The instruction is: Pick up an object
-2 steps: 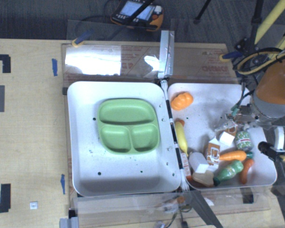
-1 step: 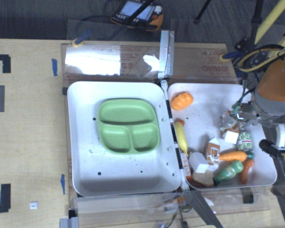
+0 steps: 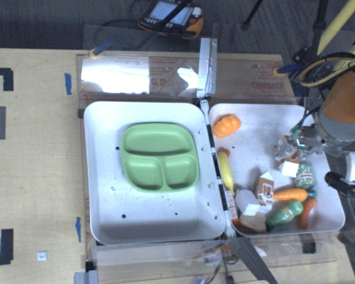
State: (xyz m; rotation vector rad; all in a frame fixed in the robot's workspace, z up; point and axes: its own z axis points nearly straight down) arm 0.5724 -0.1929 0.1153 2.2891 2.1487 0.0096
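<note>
Toy food lies in the right bin (image 3: 248, 114), a small white block (image 3: 289, 169) just below the gripper (image 3: 293, 148), probably light and rigid, best pinched across flat sides.

Divided tray (image 3: 160, 157) lies in left bin (image 3: 100, 176); toy foods (image 3: 272, 203) crowd right bin (image 3: 254, 120).

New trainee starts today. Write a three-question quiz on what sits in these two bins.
1. True or false: the green divided tray lies in the left bin.
2. Which toy lies alone near the right bin's top-left corner? A) orange pumpkin B) banana C) carrot
3. Fill in: the banana lies along the bin's ____ edge.

Key: 1 true; 2 A, the orange pumpkin; 3 left.
</note>
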